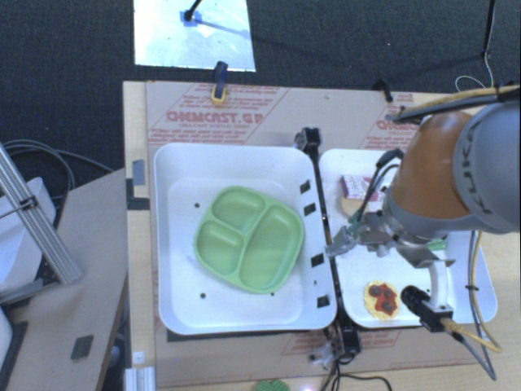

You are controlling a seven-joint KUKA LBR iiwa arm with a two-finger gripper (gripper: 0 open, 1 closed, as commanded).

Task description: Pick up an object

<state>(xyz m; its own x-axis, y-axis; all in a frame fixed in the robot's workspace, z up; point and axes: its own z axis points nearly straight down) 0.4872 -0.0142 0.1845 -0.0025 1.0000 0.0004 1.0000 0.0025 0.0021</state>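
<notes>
While a green plate (248, 249) lies in the left bin (175, 218), the arm (444, 173) covers the right bin (350, 287), its gripper (342, 241) by the divider; a small pizza (381, 299) lies just beyond it.

A tan counter (244, 112) printed with red lettering fills the middle of the frame. Two shallow white bins sit on it side by side: the left bin (175, 218) at centre, the right bin (484, 296) at the right edge, touching.
</notes>
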